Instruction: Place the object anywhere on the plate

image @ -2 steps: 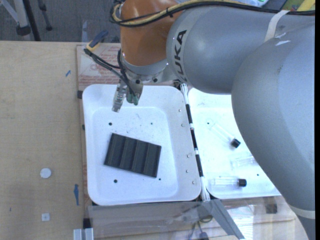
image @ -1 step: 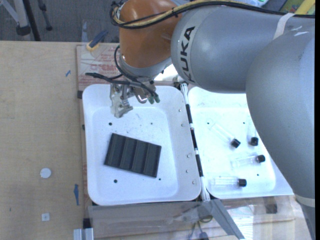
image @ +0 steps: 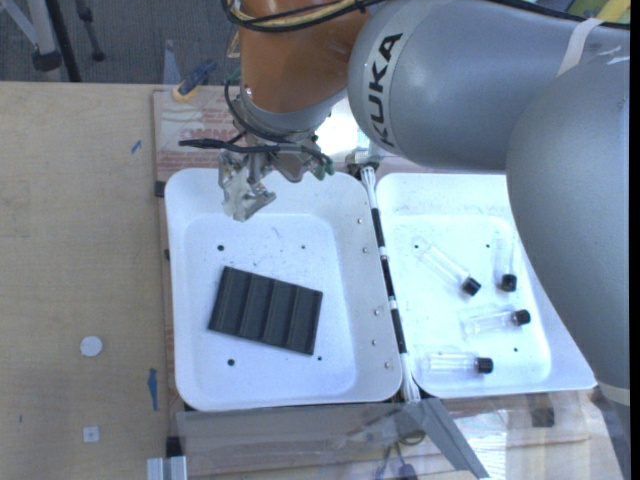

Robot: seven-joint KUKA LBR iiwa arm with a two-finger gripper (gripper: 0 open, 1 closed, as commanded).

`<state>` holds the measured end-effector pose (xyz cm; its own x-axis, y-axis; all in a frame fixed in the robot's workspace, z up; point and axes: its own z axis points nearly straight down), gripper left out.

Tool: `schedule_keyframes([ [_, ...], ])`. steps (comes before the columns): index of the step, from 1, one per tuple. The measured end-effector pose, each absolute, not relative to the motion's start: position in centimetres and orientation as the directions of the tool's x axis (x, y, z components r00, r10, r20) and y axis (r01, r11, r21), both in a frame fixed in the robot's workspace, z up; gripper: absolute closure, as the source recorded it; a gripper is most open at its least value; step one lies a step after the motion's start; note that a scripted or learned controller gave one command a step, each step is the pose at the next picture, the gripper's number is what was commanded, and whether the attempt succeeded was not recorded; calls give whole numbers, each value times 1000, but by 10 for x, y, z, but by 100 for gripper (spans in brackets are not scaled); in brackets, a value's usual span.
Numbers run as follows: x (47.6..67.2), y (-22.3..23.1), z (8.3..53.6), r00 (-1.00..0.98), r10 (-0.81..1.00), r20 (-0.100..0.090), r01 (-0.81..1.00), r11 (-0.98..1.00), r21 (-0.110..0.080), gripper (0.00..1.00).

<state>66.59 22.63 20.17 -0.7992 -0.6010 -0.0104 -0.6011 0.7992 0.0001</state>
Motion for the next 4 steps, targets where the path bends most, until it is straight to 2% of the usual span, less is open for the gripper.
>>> schedule_keyframes([
  [1, 667, 221, 237, -724, -689, -10, -689, 724, -1, 100],
  [2, 668, 221, 238, -655, -756, -9, -756, 655, -2, 100],
  [3, 668, 219, 238, -687, -727, -8, -727, 687, 0, 100],
  [4, 667, 222, 235, -593, -805, -6, -805, 593, -1, 100],
])
